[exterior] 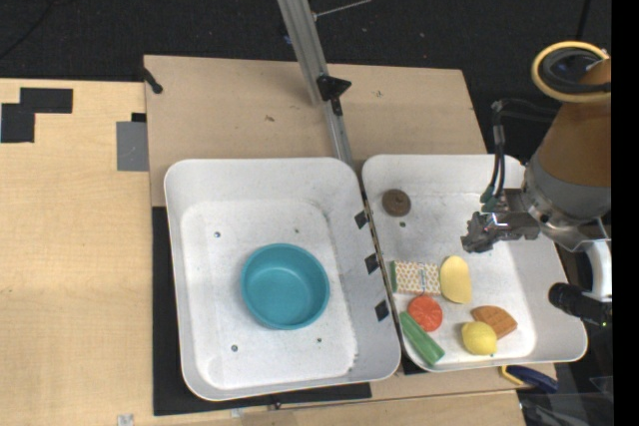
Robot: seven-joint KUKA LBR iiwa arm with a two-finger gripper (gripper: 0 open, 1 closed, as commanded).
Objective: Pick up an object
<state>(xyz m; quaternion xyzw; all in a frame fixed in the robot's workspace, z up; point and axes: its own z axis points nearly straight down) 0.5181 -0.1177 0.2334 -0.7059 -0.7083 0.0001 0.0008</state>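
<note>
- My fingers hang over the right bin, toward its right edge about halfway down. Honestly I can't tell if they're open or closed from this angle, it's just a dark clump. Nothing visible between them.
- Just below-left of them stands a pale yellow piece, apart from me, not touching.
- The rest of the stuff crowds the near edge of that bin: checkered cloth bit touching the yellow piece's left side, red ball under it, green stick slanting along the near-left corner, lemon and an orange-brown lump by the near-right corner.
- A brown disc lies alone toward the far-left corner, with bare white floor around it and across the bin's far half.
- Left bin has a teal bowl near its middle, open floor all around it, well apart from every wall.
- A metal rail slants across the worktop to where the bins meet.
</note>
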